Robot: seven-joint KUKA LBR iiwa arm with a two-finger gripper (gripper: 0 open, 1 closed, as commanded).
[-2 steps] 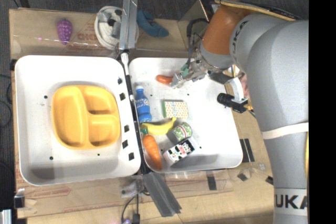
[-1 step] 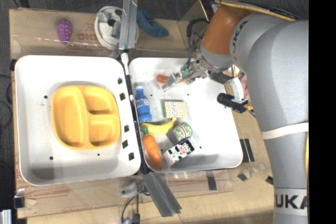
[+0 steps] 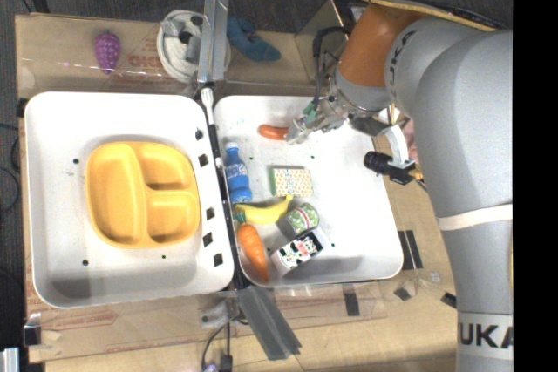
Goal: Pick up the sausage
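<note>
From the one camera above the bench, we see the gripper [image 3: 305,125] low in the right bin [image 3: 366,213], near its twelve o'clock rim, touching or just beside the right end of the sausage [image 3: 272,132]. The sausage lies flat on the bin floor, so we judge the grasp step is in hand and not yet done. We cannot tell how the pincer stands. Next, we judge, it must straddle the sausage, clamp, then lift straight up.

In the right bin, a blue bottle [image 3: 236,174] lies at nine o'clock, a patterned box [image 3: 291,181] at centre, and a banana [image 3: 264,209], a carrot [image 3: 253,246], a green can [image 3: 301,219] and a small carton [image 3: 298,250] crowd seven o'clock. The left bin [image 3: 52,152] holds a yellow divided tray [image 3: 144,192].
</note>
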